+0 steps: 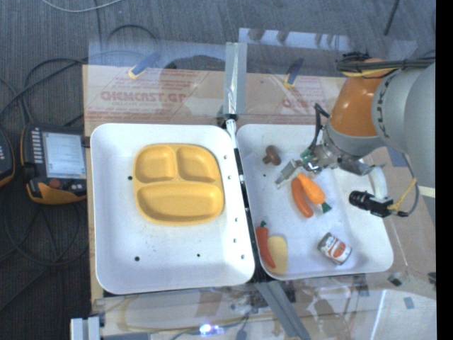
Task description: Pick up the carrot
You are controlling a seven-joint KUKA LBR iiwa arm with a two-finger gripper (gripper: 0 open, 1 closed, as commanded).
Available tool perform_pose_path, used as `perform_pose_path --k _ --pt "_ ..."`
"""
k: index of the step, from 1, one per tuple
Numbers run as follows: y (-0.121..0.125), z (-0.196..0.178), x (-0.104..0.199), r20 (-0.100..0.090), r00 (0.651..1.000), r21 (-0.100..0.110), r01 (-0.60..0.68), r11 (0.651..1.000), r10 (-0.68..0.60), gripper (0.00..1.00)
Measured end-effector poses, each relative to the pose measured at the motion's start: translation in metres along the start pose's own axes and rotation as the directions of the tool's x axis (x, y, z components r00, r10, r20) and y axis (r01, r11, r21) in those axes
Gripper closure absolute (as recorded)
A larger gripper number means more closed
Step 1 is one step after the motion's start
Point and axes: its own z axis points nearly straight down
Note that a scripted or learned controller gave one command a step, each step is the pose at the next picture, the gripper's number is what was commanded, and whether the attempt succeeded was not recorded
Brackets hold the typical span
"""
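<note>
Your target, the stubby orange carrot (306, 193) with a green stem end, lies flat and slanted in the right shallow white bin (368, 261) — just below the two-finger gripper (296, 170), whose jaws stand spread, holding nothing. You're in the approach: next, descend and straddle it — then close

Orange carrot (306, 193), yellow divided tray (178, 183), white bins (113, 261), brown mushroom (272, 154)
</note>
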Motion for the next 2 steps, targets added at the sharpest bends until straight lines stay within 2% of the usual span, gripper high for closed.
perform_pose_path --k 1,2 --pt "0.001 -0.005 0.0 -0.004 1.0 0.001 0.001 1.0 -0.001 1.0" --pt "0.005 -0.077 0.007 0.003 0.887 -0.001 -0.463 0.887 0.463 1.0"
